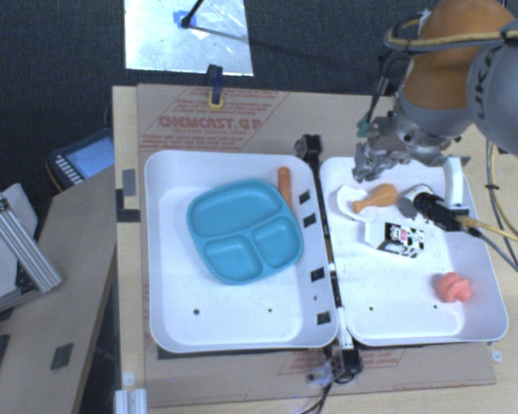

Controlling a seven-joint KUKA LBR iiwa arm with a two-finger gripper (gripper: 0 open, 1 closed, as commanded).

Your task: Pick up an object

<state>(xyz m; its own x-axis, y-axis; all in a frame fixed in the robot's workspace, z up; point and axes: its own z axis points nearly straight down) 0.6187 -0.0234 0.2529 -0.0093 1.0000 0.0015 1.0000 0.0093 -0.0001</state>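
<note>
- The gripper (368, 172) hangs over the upper left part of the right bin (481, 319), just above the drumstick (376, 198), which looks like the target.
- The drumstick lies flat near the bin's left wall, fat end to the right and thin end to the left.
- For a sound grasp, the gripper should probably come straight down over the fat end and close across the short width, not along the length.
- It should go low enough to catch the body, since a high pinch on that rounded shape would likely slip off.
- The carton (402, 238) sits just below the drumstick, so the descent should stay clear of it; the pink toy (453, 288) is well apart.
- How far the gripper is open cannot be told, because the wrist hides its tip.
- Nothing can be seen held in it, and whether it touches the drumstick is unclear.
</note>
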